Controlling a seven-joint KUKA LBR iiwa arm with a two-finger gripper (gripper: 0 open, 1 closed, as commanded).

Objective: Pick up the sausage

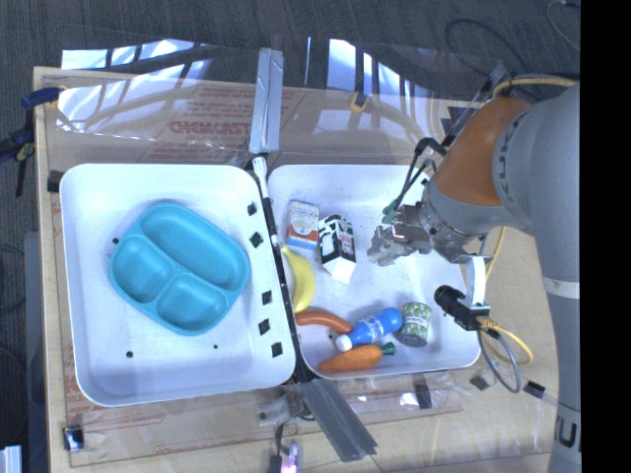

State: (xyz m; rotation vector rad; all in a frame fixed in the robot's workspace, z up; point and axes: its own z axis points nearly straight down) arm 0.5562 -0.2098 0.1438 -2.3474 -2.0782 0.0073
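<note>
The sausage point(320, 317) is a curved orange-red link lying near the front of the right bin point(367, 179), between the banana point(301, 278) and the carrot point(350, 360). My gripper point(390, 243) hovers over the middle of the right bin, up and to the right of the sausage and well apart from it. Nothing shows in its grasp.
An orange-and-white carton point(303, 224) and a black-and-white carton point(337, 240) stand left of the gripper. A blue bottle point(373, 327) and a green can point(416, 323) lie at the bin's front. The left bin point(89, 358) holds a blue divided plate point(177, 265).
</note>
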